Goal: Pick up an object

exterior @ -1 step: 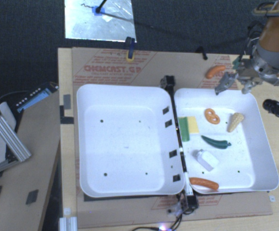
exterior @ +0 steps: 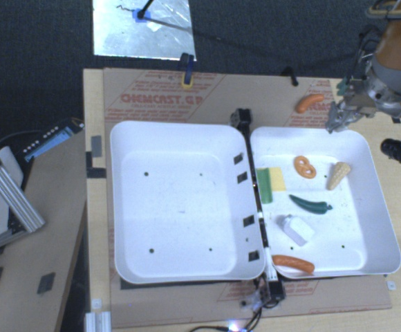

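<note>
the tool [exterior: 337, 120] hangs over the right bin's [exterior: 373, 206] far rim, grip state unclear, near an orange sausage [exterior: 310, 103].

A dark blue-grey carpet [exterior: 269, 12] covers the floor at the far side and down the left. On it, far left of centre, lies a shiny silver sheet [exterior: 144, 19] with a small blue piece near its middle and a thin black cable crossing it. The table [exterior: 62, 206] has a pale wooden top; a brown cardboard sheet [exterior: 166, 92] with red printing lies on it, held at its far edge by a small blue and yellow clamp [exterior: 186, 70]. At the left edge stands a slanted aluminium rail [exterior: 7, 192], and a blue and black device [exterior: 48, 138] rests near it. Light is even and soft, without strong shadows.
</note>
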Controlling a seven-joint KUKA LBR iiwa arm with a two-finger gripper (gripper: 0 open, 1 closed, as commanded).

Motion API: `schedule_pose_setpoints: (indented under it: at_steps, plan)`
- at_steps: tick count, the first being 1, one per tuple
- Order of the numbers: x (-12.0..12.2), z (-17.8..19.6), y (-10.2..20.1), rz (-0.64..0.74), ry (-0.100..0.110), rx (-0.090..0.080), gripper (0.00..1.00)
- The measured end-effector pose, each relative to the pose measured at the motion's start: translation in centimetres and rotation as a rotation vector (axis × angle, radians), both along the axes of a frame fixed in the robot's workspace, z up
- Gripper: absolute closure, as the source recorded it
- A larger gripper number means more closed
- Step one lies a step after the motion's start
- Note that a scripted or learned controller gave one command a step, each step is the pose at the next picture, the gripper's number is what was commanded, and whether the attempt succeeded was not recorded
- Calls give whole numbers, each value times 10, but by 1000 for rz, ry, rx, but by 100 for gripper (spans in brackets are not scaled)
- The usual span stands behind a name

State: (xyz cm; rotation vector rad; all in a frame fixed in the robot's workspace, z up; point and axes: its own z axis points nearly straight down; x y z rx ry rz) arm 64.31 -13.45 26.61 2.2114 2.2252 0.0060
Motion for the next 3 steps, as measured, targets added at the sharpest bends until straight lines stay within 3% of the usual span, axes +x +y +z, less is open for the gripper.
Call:
schedule_pose_setpoints:
  at_steps: [1,3]
  plan:
    - [25,58,54,4,-4,1,100]
    - [25,77,50,7,-6,-2,100]
